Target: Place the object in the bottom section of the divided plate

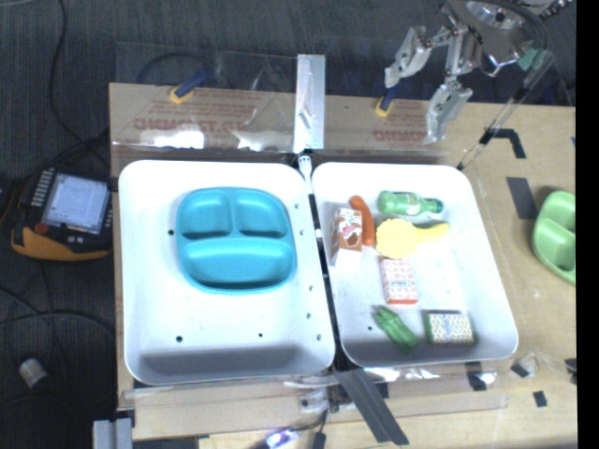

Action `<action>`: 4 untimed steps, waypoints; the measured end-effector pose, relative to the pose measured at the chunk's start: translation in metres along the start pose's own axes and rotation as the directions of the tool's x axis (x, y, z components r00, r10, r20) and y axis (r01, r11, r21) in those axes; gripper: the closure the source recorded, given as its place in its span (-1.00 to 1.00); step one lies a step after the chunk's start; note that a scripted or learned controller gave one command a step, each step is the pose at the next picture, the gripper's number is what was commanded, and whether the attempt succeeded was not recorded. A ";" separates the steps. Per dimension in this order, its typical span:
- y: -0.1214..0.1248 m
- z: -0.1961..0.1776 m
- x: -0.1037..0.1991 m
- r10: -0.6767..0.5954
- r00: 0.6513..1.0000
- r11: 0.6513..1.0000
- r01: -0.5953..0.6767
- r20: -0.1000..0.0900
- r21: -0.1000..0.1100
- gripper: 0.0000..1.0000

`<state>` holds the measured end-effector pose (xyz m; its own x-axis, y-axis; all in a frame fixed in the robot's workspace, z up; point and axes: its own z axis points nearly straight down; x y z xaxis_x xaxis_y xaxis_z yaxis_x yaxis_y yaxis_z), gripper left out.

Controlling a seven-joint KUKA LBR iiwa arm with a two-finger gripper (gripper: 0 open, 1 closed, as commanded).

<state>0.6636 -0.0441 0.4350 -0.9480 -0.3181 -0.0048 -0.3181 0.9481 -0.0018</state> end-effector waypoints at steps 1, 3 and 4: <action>0.060 0.145 0.030 0.087 0.996 0.996 -0.087 -0.002 -0.004 -1.00; 0.016 0.000 -0.011 -0.234 0.972 0.972 0.234 0.001 0.001 -1.00; 0.020 0.026 -0.013 -0.466 0.885 0.885 0.466 0.000 -0.002 -1.00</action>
<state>0.6692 -0.0210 0.4093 -0.6903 -0.7235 -0.0038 -0.7235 0.6904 -0.0014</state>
